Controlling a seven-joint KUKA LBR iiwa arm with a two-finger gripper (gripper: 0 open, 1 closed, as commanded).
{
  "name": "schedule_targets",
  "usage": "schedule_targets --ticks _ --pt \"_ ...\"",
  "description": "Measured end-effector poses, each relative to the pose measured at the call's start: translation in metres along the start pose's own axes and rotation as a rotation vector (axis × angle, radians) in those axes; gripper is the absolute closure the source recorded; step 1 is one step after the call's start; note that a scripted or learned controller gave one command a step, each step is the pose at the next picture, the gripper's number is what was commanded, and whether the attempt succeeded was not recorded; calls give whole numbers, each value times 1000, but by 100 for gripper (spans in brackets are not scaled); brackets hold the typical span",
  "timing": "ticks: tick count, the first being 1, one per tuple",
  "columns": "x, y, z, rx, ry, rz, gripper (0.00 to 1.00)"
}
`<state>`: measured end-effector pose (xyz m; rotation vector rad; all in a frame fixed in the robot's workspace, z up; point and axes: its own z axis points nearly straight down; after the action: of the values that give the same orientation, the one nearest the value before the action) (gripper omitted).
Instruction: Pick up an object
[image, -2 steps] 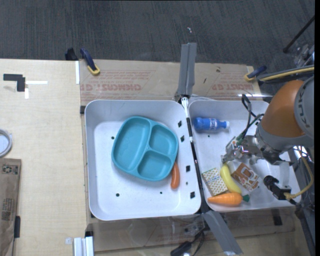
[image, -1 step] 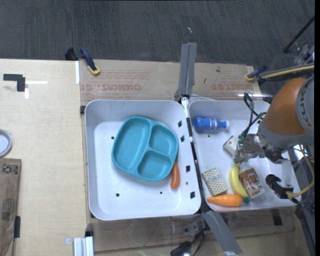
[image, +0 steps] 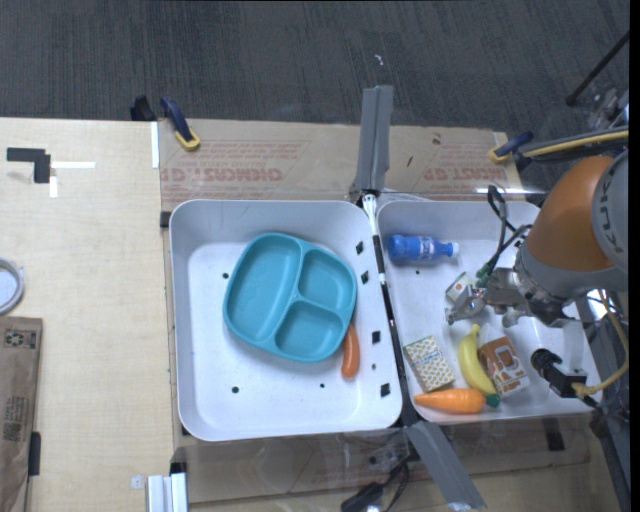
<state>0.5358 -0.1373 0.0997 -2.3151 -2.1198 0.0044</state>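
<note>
- Gripper (image: 468, 305) hangs low over the right bin (image: 440, 215), just above the banana (image: 472, 360); how far open, cannot tell.
- Blue bottle (image: 420, 248) lies near that bin's far edge.

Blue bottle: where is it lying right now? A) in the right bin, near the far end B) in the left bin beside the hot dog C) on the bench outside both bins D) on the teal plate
A: the blue bottle lies on its side in the right bin, near its far wall, away from the divided teal plate in the left bin.
</note>
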Motion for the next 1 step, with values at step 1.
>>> schedule_targets --ticks 1 --pt "-50 -48 9 -1 0 -41 0"
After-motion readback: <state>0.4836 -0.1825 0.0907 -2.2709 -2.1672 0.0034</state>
